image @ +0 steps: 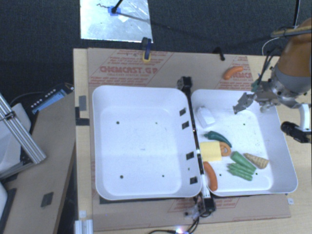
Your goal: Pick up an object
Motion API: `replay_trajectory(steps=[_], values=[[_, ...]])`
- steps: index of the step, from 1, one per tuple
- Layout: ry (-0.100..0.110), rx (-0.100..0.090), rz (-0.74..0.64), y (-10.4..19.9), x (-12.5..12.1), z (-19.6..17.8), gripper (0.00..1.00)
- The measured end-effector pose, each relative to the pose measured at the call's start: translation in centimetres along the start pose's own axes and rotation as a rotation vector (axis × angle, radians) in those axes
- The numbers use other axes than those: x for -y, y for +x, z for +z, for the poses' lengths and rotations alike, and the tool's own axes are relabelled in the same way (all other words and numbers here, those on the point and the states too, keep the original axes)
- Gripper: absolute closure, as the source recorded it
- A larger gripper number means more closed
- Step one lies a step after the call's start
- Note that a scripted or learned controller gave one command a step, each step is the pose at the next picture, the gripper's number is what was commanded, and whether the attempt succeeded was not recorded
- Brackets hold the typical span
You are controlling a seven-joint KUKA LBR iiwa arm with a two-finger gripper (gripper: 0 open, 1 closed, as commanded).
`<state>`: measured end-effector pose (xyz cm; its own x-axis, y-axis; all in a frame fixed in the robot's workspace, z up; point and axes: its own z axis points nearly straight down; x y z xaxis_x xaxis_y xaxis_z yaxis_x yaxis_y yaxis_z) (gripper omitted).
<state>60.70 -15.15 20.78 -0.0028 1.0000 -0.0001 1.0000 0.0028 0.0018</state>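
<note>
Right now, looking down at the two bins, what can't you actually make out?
- Gripper: too small and blurred in the camera view to tell open from shut.
- Orange round piece: partly hidden by the yellow block.
- Arm: cut off by the right edge.
- White object: blends into the right bin, shape unclear.

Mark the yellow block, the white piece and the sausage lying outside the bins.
yellow block (210, 151), camera view, middle of its top face
white piece (205, 115), camera view, its centre
sausage (233, 72), camera view, mid-length, on the board
</note>
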Motion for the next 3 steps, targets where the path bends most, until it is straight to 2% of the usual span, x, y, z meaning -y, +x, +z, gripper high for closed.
replay_trajectory(steps=[1,2,3], values=[[-0.004,0.000,-0.003,0.0,-0.1,-1.1,1.00],[-0.019,0.006,-0.003,-0.5,-1.2,-16.7,1.00],[-0.008,0.004,-0.003,-2.0,-6.4,-19.6,1.00]])
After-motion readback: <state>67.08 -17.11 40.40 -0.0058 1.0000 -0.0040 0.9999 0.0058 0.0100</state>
